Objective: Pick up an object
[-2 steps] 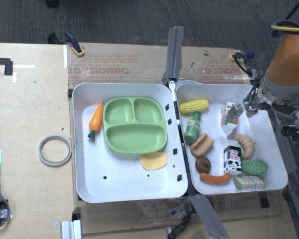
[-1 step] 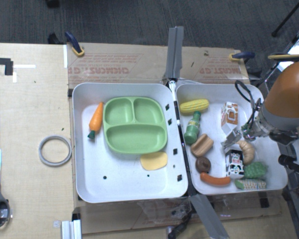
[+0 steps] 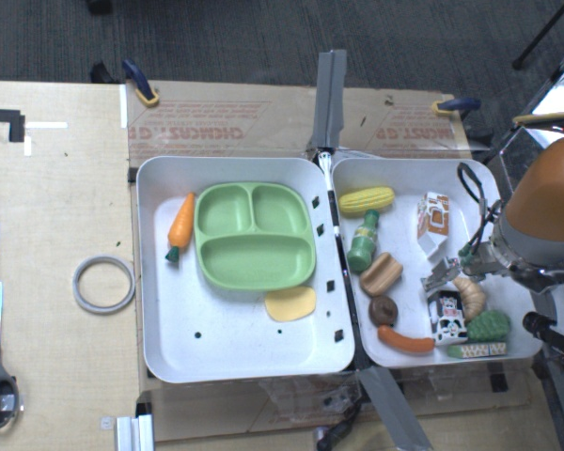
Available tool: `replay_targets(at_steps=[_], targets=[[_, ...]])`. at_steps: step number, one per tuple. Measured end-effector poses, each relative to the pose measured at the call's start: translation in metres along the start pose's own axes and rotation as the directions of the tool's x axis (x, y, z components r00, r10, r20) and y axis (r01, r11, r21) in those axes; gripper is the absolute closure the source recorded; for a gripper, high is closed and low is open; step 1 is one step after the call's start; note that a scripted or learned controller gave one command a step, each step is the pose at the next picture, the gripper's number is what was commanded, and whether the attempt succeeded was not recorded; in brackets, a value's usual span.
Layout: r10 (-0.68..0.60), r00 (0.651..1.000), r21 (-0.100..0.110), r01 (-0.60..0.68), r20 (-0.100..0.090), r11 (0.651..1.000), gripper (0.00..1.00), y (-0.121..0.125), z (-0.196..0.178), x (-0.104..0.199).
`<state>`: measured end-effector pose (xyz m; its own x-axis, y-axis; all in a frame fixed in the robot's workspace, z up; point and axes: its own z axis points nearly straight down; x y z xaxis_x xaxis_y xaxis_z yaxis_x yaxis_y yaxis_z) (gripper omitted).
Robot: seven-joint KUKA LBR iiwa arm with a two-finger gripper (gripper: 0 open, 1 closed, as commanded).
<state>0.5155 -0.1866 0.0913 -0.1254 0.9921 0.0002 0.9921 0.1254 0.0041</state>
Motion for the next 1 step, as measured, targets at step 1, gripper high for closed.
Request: replay_targets(at_steps=[1], targets=[[-0.048,0.999,-0.003,0.048,0.0,0.999,0.0,-0.0064,-0.0013,-0.0222]])
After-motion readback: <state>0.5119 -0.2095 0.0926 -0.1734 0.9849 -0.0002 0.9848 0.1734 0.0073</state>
